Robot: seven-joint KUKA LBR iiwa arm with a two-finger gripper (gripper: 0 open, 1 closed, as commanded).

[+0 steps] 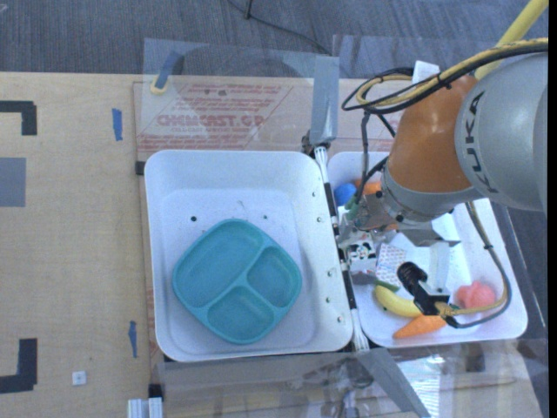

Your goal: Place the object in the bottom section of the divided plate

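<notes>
Two white bins sit side by side on the table (70, 233). Left bin (161, 198): teal plate (237, 279) lies flat nr the middle, turned at a slant, w/ big section upper left, smaller ones at right & bottom. Right bin (513, 307): banana (392, 300) & carrot (419, 326) nr the front edge, close together; pink fruit (476, 295) just right of them; blue item (345, 192) at back left. Arm (487, 129) reaches in from the right, orange band (426, 146) over the right bin. Pincer (359, 240) sits by that bin's left wall, mostly hidden under the wrist; can't tell how wide it stands or whether it has hold of anything. Can't tell which item is meant for the plate; all loose items are in the right bin, apart from the plate.
</notes>
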